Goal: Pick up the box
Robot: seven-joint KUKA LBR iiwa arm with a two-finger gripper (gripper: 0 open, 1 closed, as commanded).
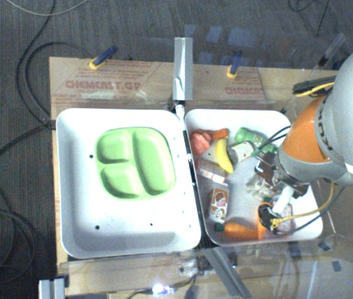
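The box (220, 205) is a small carton with brown and white print. It lies in the right bin (301, 229), near the bin's left wall and towards the front. My gripper (258, 178) hangs over the middle of that bin, to the right of the box and a little further back, apart from it. Nothing can be seen held in it. The grey arm with its orange band (307, 143) reaches in over the bin's right side and hides that part of the floor.
Around the box lie an orange carrot (241, 231) in front, a banana (225, 156), a pink item (200, 142), a green bottle (249, 136) and a clear packet (213, 170) behind. The left bin (76, 223) holds a green compartment tray (136, 162).
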